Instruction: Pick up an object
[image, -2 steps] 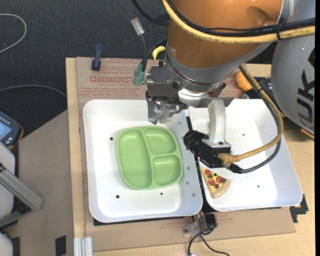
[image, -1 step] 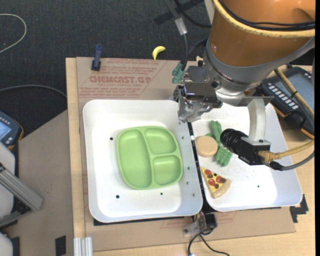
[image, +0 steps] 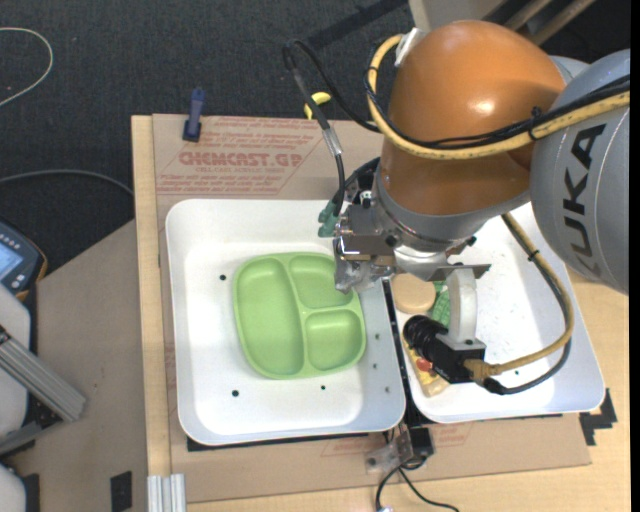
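The hand hung over the right rim of the green tray; how open it was could not be told. It should straddle that rim squarely before closing.

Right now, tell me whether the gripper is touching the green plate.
Cannot tell. In the camera view the gripper overlaps the right rim of the green plate, hiding any contact or gap.

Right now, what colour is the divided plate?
The divided plate is plain light green, seen best in the camera view.
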